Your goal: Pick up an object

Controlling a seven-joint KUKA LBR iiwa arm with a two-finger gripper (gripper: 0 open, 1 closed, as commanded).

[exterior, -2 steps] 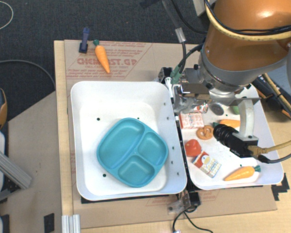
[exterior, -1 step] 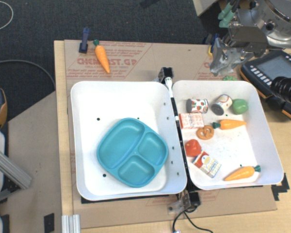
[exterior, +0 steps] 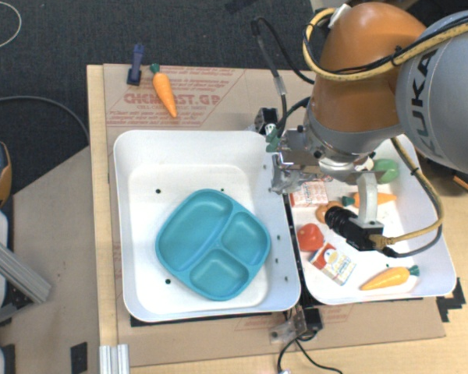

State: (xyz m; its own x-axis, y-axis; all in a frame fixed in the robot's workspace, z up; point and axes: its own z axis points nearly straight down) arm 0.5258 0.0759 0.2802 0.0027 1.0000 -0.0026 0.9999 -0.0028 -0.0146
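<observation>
Fingers: you cannot tell whether they are released or clenched, as the orange wrist and its fittings hide them from above. The gripper [exterior: 293, 174] sits low over the far left corner of the right bin [exterior: 444, 275], just beside the wall it shares with the left bin [exterior: 125, 209].

Right bin, as you will find it: a white and red packet [exterior: 309, 195] directly below the gripper, a red block [exterior: 310, 236] nearer, a small carton [exterior: 336, 264] nearer again, a toy carrot [exterior: 388, 277] at the near right, a green piece [exterior: 387, 169] and an orange piece [exterior: 381, 199] partly covered by the arm. No item can be seen gripped.

Left bin: a blue divided plate [exterior: 212, 244] lies flat. On the surface beyond it lies a second carrot [exterior: 164, 93].
</observation>
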